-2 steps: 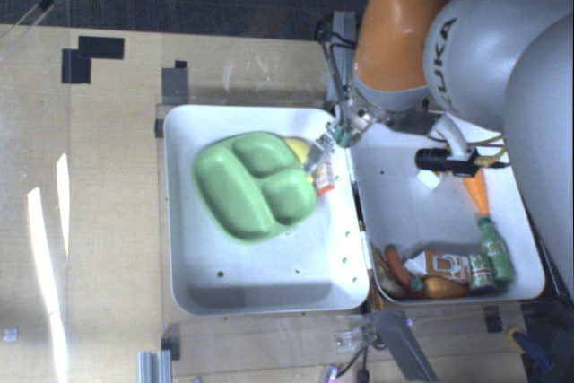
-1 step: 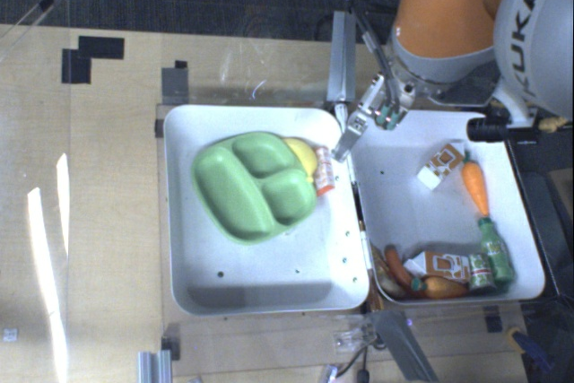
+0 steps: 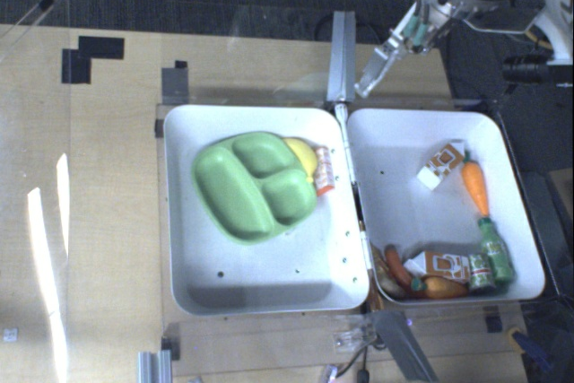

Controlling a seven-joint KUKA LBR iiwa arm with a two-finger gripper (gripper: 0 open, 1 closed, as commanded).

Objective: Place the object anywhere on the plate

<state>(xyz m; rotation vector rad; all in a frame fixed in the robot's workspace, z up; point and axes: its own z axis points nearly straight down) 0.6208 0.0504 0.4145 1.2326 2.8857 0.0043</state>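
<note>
Two white bins sit side by side. The left bin holds a green plate with a banana and small bottle at its right edge. The right bin holds a carrot, cartons and other food. The gripper hangs above the bins' far edge, holding nothing; jaw width cannot be told.

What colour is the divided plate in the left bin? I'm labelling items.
Light green, shown clearly in the camera view: the plate has three compartments.
</note>
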